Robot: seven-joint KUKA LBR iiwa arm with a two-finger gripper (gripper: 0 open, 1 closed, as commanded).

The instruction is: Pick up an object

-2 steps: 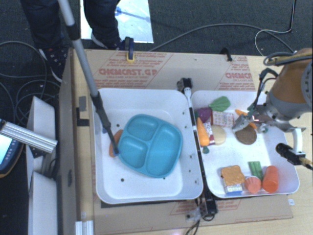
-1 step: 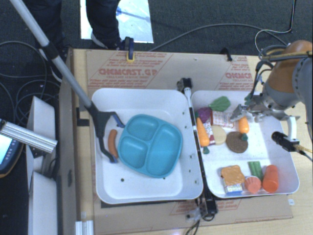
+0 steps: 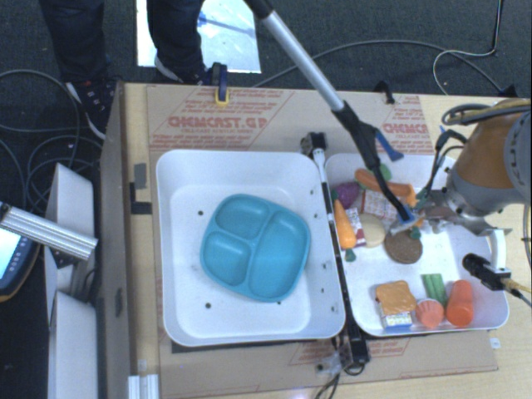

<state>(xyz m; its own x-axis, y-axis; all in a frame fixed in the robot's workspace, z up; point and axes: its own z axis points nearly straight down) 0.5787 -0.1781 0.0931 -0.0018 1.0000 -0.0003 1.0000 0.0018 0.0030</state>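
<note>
The right bin (image 3: 499, 314) holds several toy foods: an orange carrot (image 3: 342, 223), a purple piece (image 3: 348, 194), a brown round disc (image 3: 405, 247), a cream round piece (image 3: 376, 233), a cracker box (image 3: 394, 301), a green piece (image 3: 434, 286) and an orange cylinder (image 3: 460, 302). My arm (image 3: 492, 163) comes in from the right over this bin. Its gripper (image 3: 430, 213) hangs low, just right of and above the brown disc. The wrist hides how it stands, and I see nothing held in it.
A long silver and black grabber stick (image 3: 332, 98) slants down from the top, its blue tip (image 3: 405, 215) beside the brown disc. The left bin (image 3: 179, 181) carries a blue divided plate (image 3: 253, 246). A person's legs (image 3: 75, 23) stand beyond the bench.
</note>
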